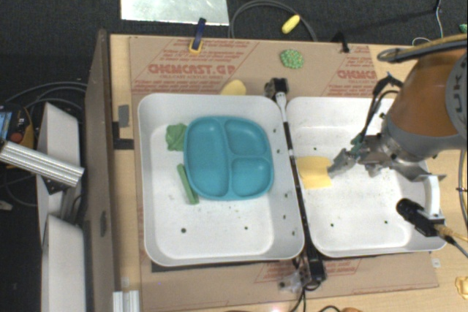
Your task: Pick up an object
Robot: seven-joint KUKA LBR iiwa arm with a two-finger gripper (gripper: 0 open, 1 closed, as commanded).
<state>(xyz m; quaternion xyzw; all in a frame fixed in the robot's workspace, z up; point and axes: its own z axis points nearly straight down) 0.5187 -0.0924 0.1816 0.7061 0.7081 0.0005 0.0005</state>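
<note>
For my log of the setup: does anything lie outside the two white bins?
Yes. A small green knobbly object, a yellow oblong piece and a pale yellow rounded piece lie behind the bins.

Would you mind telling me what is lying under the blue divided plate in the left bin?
A green leafy piece pokes out from under the blue divided plate at its upper left, and a green stick lies against its lower left edge. Anything fully beneath the plate is hidden.

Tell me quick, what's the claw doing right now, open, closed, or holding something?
Claw: in the right bin, tip beside the yellow piece; open or closed cannot be told, and no hold on anything is visible.
</note>
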